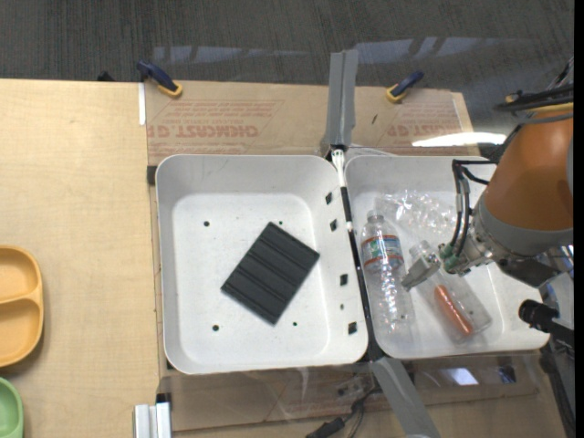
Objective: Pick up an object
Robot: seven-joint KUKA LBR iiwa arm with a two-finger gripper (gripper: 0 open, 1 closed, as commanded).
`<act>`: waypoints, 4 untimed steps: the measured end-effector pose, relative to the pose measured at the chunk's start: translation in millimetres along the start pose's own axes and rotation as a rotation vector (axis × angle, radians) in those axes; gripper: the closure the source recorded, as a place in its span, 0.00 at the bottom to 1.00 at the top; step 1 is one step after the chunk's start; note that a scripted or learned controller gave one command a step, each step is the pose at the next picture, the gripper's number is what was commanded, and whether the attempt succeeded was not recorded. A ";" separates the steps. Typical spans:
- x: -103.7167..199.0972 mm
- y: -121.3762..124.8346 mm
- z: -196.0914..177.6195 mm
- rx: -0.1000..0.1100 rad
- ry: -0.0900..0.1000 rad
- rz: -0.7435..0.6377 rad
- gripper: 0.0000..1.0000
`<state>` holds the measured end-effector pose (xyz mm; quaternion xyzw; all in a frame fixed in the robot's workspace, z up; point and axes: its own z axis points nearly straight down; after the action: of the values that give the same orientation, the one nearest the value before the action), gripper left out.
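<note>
Fingers of the gripper hang low in the right bin; whether they are spread or closed I cannot tell, and nothing shows between them. Largest, a black pad lies flat in the left bin: stiff, probably awkward to pinch. Next, a clear bottle just beside the gripper: light, slippery, best taken across its body. Smallest, a copper tube, likely to roll.

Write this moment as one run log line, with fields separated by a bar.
arm over right bin | gripper low between plastic bottle and copper tube | nothing seen held | black ridged pad in left bin
</note>
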<state>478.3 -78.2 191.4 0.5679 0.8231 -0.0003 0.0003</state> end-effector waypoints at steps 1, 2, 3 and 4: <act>-42.6 0.1 68.8 -0.044 -0.032 -0.016 0.00; -75.2 -21.4 98.1 -0.005 -0.006 0.004 0.00; -76.1 -20.0 87.1 -0.008 -0.008 0.003 1.00; -115.1 -26.8 84.8 0.000 -0.001 0.161 1.00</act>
<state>494.1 -195.3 106.7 0.6324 0.7747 -0.0007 0.0006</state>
